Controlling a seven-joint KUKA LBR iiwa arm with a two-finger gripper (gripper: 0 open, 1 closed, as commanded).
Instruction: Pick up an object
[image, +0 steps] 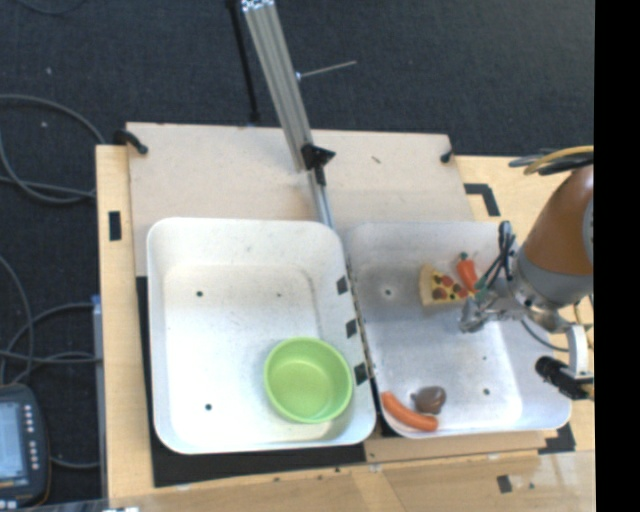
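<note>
White plastic, shallow and speckled, makes up the two bins side by side on my bench; the left bin (200, 300) holds a lime-green round plastic bowl (308, 379) near its front right corner, upright and open to the camera; the right bin (400, 330) holds the rest; my two-finger gripper (474, 318) hangs low over the right bin's middle right, with my grey arm and its orange band (560, 225) reaching in from the right; whether it is open or closed on anything I cannot tell, since it is small and dark at this angle; just left of it lies a tan wedge-shaped toy pizza slice with red dots (441, 287), and touching that slice's right edge is a small orange toy carrot (467, 272), close beside my wrist; well apart, at the bin's front left corner, an orange-red toy sausage (409, 413) lies along the rim, with a brown rounded lump (429, 399) just beside it.
</note>
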